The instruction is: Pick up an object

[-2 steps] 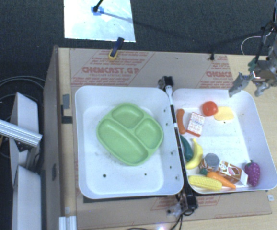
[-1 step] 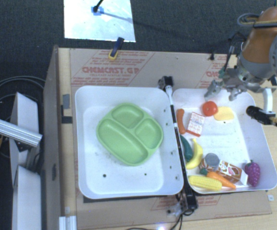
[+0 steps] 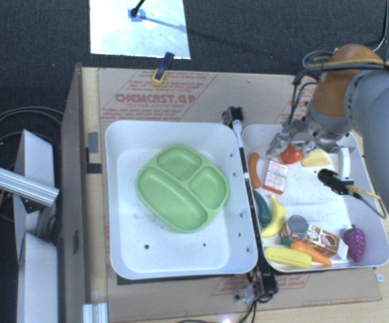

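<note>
The end effector [image 3: 290, 142] hangs low in the right white plastic bin [image 3: 376, 200], right above a small round red toy tomato [image 3: 291, 155]; whether it grips, I cannot tell.

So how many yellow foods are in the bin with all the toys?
3. A banana lies near the bin's left wall, a corn cob lies at the front edge, and a yellow wedge sits at the back by the arm. Others may be hidden under the arm.
</note>
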`<state>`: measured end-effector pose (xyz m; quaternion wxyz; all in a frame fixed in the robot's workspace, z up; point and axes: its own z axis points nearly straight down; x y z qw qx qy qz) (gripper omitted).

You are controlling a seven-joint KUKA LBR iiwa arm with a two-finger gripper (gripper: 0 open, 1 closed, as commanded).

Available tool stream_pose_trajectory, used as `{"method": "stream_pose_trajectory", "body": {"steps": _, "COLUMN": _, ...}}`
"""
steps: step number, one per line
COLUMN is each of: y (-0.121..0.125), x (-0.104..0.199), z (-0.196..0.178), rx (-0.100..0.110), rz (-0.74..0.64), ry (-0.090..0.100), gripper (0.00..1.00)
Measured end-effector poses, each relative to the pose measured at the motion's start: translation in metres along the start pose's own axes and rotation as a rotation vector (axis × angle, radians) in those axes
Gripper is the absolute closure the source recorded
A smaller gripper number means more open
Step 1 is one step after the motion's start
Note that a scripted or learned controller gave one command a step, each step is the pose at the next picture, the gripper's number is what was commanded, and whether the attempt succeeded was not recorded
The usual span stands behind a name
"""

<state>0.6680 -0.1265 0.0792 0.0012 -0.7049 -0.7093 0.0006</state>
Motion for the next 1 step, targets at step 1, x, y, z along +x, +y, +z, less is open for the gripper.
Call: {"method": "stream_pose_trajectory", "body": {"steps": 1, "y": 0.0014, "x": -0.001, "z": -0.0162, "rx": -0.006, "rz": 0.0, "ry": -0.001, "gripper": 1.0}}
